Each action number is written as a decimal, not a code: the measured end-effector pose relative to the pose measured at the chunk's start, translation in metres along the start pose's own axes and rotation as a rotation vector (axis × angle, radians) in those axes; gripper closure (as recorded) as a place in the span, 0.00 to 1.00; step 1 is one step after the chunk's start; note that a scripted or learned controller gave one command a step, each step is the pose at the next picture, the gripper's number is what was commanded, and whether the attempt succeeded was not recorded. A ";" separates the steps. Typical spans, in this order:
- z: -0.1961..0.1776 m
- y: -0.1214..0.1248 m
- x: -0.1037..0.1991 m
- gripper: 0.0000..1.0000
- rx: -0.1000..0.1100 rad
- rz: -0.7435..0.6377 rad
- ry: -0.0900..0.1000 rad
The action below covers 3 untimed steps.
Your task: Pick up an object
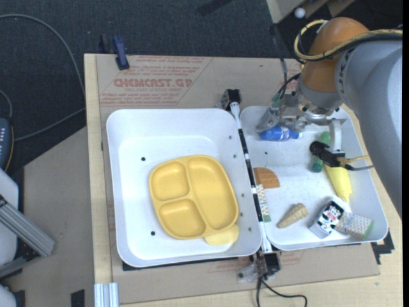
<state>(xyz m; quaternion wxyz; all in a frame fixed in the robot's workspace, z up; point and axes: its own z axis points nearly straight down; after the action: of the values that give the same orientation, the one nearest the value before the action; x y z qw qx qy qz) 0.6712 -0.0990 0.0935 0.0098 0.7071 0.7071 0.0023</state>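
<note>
Tray (pixel 192 197) in left bin (pixel 128 146)

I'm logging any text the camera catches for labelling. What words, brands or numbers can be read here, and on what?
"CHEMCAST GP": large red print on the brown board under the bins; some letters uncertain.
Smaller red lines above and below it: too blurred to read.
Black-and-white pattern on the small box in the right bin: unreadable.
</note>
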 end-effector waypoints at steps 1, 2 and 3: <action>-0.059 -0.025 -0.054 0.00 0.015 0.001 0.009; 0.009 -0.049 -0.110 0.00 0.018 0.000 0.011; -0.001 -0.048 -0.110 1.00 0.015 0.000 0.010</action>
<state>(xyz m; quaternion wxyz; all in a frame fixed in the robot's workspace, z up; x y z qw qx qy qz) 0.6233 -0.2090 0.0952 0.0010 0.7072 0.7070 0.0002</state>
